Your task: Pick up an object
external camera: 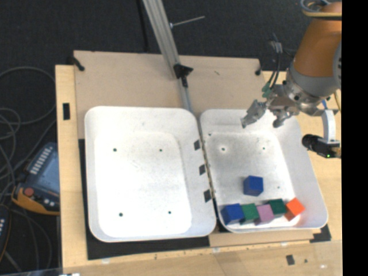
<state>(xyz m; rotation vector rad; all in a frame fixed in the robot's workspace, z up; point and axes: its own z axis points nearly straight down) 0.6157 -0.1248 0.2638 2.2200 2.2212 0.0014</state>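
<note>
Even overhead light brightens the two white bins (144,119) against a dark floor; shadows faint, detail slightly soft.

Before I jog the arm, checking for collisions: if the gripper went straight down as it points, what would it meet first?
Probably the bare floor of the right bin near its far edge. The gripper hangs open there; the blocks lie nearer the front. Depth is uncertain.

Grey arm (313,76), orange band, grey metal jaws.

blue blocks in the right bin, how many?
2. One blue block sits alone near the middle of the right bin. The other blue block is at the left end of the row along the near wall, beside the green block. None looks hidden.
</note>
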